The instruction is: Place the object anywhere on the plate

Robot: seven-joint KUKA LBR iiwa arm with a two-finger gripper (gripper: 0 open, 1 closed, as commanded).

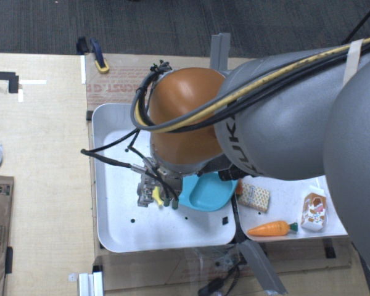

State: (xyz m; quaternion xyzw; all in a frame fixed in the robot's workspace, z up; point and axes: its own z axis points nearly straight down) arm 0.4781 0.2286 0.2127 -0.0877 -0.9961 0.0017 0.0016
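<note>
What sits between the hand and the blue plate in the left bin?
Nothing visible does: the hand hangs over bare bin floor right beside the blue plate, whose upper part is hidden beneath the arm.

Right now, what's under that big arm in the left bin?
A blue plate pokes out beneath the arm, lying on the bin floor. Its upper part is covered, and so is anything that might lie there.

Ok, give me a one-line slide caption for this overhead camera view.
KUKA arm's gripper hovers low over left bin beside blue plate; carrot lies in right bin.
</note>
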